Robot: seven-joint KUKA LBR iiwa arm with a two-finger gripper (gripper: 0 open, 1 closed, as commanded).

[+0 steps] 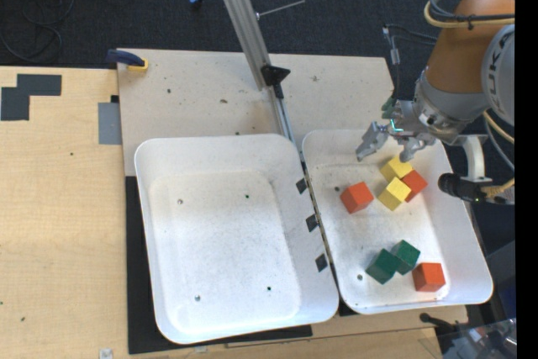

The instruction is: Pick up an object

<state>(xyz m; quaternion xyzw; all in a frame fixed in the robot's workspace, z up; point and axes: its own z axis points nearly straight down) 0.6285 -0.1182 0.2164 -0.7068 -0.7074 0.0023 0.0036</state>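
My gripper (391, 149) hangs over the back part of the right bin (458, 286), its two fingers spread open with nothing between them. Just below it lie two yellow cubes (396, 181) with an orange block (414, 183) touching them on the right. An orange cube (356, 197) sits further left. Toward the bin's front lie two green cubes (393, 260) side by side and another orange cube (429, 276).
The left bin (168, 282) lies beside the right one, with black clips (308, 204) along the divide. A slanted aluminium bar (245, 21) rises behind the bins. The arm's grey body and orange band (466, 46) fill the upper right.
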